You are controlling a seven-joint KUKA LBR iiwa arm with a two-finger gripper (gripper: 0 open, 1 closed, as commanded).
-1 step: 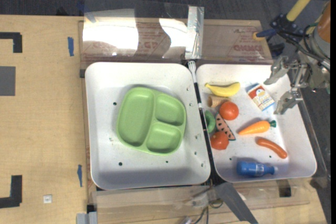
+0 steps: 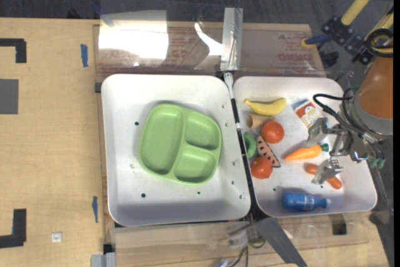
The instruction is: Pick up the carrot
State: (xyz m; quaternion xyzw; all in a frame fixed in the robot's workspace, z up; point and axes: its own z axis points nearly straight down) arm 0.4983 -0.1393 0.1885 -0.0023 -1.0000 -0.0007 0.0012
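The carrot (image 2: 301, 152), orange with a small green top, lies at a slant in the middle of the right bin (image 2: 359, 200). My gripper (image 2: 324, 149) hangs over the carrot's green right end, reaching in from the right. It is open: one metal finger (image 2: 318, 127) stands on the far side of the carrot and the other on the near side. The carrot rests on the bin floor, and only its leafy end lies in the gap between the fingers.
The right bin also holds a banana (image 2: 265, 106), a red-orange ball (image 2: 272, 132), a watermelon slice (image 2: 266, 152), a red fruit (image 2: 261, 168), a blue bottle (image 2: 304, 201), a small white and red can (image 2: 305, 113) and orange pieces (image 2: 335, 182). A green divided plate (image 2: 180, 144) sits in the left bin (image 2: 119, 184).
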